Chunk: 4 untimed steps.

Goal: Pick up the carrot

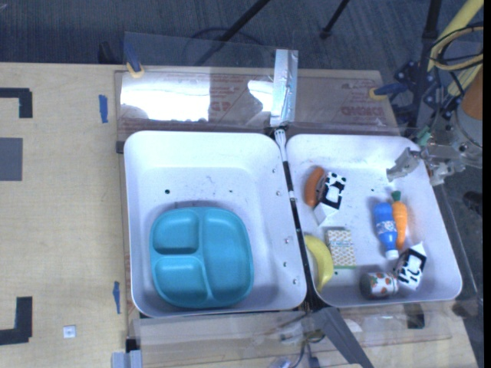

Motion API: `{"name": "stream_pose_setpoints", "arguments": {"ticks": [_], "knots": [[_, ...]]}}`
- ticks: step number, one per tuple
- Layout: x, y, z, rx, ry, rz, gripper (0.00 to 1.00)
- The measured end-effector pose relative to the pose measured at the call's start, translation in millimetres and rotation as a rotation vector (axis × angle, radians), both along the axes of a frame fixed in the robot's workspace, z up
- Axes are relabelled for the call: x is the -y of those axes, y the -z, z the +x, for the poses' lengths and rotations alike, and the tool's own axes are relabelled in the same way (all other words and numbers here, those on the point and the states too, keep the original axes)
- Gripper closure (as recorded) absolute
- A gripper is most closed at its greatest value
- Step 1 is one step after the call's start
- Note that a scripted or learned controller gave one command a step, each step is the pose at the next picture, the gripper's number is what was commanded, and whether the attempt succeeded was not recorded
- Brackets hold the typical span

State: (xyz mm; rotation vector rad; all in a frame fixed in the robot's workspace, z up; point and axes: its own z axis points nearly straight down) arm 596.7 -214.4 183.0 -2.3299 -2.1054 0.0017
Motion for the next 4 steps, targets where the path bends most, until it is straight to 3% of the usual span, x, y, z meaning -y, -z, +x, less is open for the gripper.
{"name": "stream_pose_setpoints", "arguments": {"ticks": [1, 3, 4], "knots": [[-1.0, 39.9, -15.3, 0.019, 0.129, -0.004, 0.0], [-3.8, 44.4, -18.7, 0.064, 0.238, -0.009, 0.0], [-4.5, 44.2, -17.9, 0.067, 0.276, -0.008, 0.0]]}}
